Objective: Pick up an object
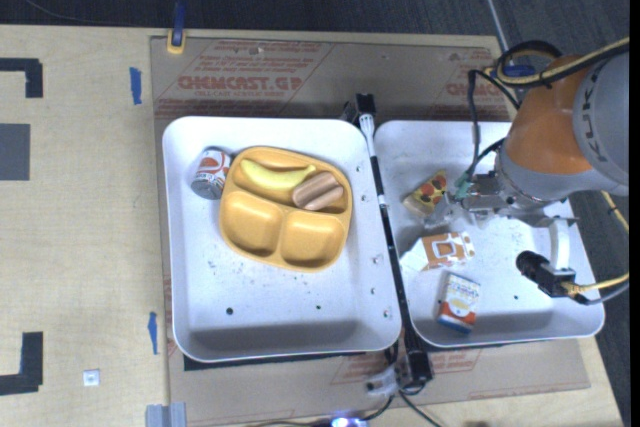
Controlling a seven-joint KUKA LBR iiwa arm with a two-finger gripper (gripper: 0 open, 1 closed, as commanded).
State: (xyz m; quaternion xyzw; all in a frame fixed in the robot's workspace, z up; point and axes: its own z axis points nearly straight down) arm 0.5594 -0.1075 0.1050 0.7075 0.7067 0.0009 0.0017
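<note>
step: approach, nothing grabbed yet | pincer (pixel 468 195) hovered just right of the snack pack (pixel 428 194), couldn't tell its state | next: drop lower, line up on it

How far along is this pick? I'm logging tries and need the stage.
Done: the arm has reached over the right bin. In hand: the gripper sits low beside the small red-and-yellow item; nothing visibly held. Left: grasping and lifting; the orange-and-white piece and small carton lie untouched.
</note>
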